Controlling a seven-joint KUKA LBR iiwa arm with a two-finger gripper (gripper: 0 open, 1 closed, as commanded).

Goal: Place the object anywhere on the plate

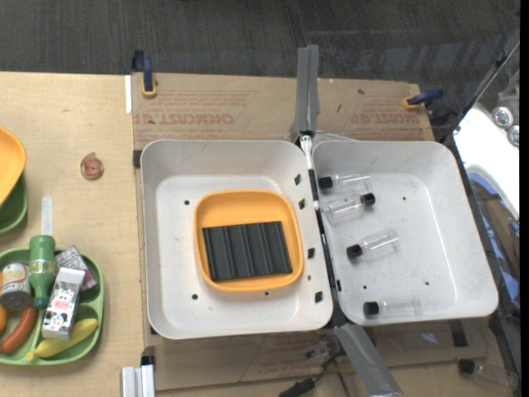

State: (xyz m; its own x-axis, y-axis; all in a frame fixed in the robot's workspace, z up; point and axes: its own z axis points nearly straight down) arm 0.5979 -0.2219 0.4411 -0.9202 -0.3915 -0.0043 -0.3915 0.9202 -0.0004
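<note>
Vials (372, 244), four clear tubes w/ black caps, lie scattered in the right bin (463, 222), well apart from the orange plate (248, 208) at 9 o'clock in the left bin (161, 222). Gripper state: cannot tell. Judgement: pick the mid vial across its short axis, lift over the divider, then release low on the plate's dark ribbed insert (247, 251) to stop rolling.

Wooden bench (74, 122): cardboard sheet (248, 110) under 2 white bins (165, 222), green tray (83, 329).
</note>
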